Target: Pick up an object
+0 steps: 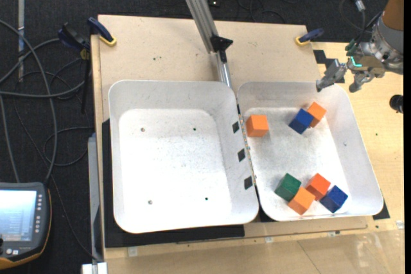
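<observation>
We see the gripper [341, 79] at 2 o'clock over the right bin [359, 157], fingers spread, nothing between them. Best target: the lone orange cube [257, 125] near the bin's left wall, about 10 o'clock in that bin, apart from the rest. We judge it light, rigid, probably foam or wood, not fragile. Grasp across two opposite flat faces; the clustered cubes at 5 o'clock look harder.
</observation>
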